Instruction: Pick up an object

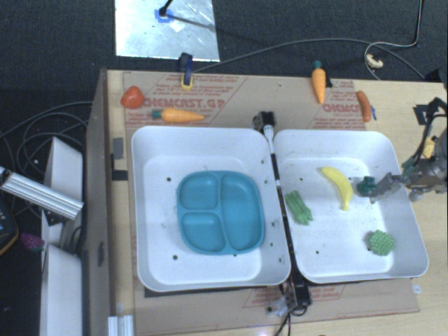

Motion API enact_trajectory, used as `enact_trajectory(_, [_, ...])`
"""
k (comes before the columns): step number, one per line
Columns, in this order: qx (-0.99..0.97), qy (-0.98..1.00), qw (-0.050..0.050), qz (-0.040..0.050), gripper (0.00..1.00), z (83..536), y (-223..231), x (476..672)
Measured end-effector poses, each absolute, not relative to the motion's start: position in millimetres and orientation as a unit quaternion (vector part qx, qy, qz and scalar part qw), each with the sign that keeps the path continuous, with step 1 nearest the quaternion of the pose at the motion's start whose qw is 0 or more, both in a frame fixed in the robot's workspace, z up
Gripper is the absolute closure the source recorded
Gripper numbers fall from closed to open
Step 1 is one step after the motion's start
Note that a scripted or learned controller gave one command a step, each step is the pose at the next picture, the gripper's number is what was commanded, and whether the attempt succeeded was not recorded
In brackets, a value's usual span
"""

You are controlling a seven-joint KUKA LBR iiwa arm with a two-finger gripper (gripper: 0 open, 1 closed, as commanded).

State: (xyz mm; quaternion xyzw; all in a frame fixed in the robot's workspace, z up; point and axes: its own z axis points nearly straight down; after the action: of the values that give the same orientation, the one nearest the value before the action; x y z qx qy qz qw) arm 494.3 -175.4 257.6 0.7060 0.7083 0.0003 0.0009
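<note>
Two shallow white bins sit side by side on a tan bench (294, 93) printed with red lettering. Left bin (157, 180): contains a blue divided plate (220, 212) with three compartments, lying flat near the bin's centre. Right bin (399, 257): contains three loose objects and the tip of the arm. A black divider strip (278, 194) runs between the two bins where their rims meet.

Gripper (369, 186): enters from the right edge over the right bin, dark teal at its tip, just beside the right end of the yellow banana (338, 184); whether its tip touches the banana cannot be told, and nothing is seen clamped between its parts. Whether they stand apart or together cannot be told at this resolution.

Yellow banana: curved, lying in the upper middle of the right bin. Green leafy vegetable (299, 207): lies near the bin's left wall, below and left of the banana. Green bumpy ball (381, 242): rests toward the lower right corner, well apart from the others.

Bench margin beyond the bins: an orange carrot (178, 115), a red tomato-like piece (131, 97), a second carrot (319, 84) and a reddish sausage-shaped piece (363, 105).
</note>
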Motion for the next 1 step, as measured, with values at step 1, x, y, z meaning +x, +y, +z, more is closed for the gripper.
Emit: enact_trajectory(1, [0.706, 0.708, -0.001, -0.0004, 0.00, 156.2, -166.0, 556.3])
